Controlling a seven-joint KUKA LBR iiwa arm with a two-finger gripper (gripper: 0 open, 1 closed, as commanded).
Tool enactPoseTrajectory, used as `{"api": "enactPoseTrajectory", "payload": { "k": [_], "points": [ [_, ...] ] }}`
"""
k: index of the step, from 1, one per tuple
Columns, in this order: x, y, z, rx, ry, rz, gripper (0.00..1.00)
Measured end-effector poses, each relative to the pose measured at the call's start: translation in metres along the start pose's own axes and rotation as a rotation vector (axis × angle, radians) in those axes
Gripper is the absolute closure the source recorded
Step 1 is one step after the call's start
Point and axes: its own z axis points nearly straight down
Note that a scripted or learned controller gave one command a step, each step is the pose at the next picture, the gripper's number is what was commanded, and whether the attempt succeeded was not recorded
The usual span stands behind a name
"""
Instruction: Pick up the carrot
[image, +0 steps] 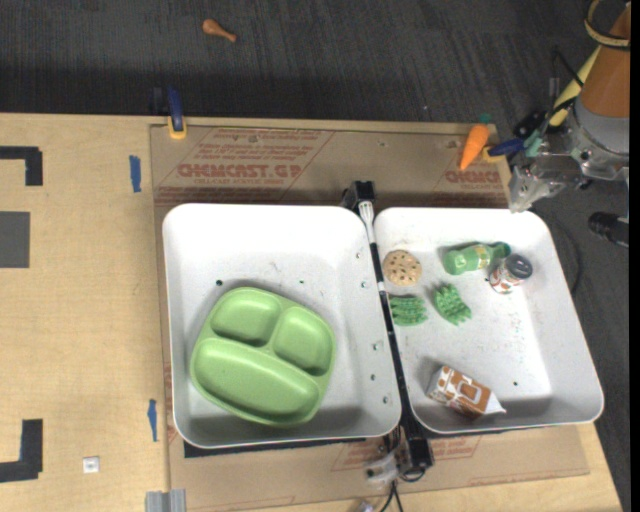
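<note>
Carrot (474, 146) lying on cardboard outside bins, just beyond right bin (560, 300) far rim. Gripper (525, 190) hovering near, right of it; jaw state unclear. Needing leftward shift, then descending centred, straddling orange body.

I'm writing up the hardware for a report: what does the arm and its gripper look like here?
The grey arm with an orange band ends in a pale metallic gripper, its lower end translucent-looking. Yellow, blue and black cables bunch beside the wrist. No markings are readable.
</note>
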Motion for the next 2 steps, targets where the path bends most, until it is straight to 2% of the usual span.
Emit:
{"api": "enactPoseTrajectory", "payload": {
  "k": [2],
  "points": [
    [0.000, 0.002, -0.021, -0.009, -0.003, 0.001, 1.00]
  ]
}}
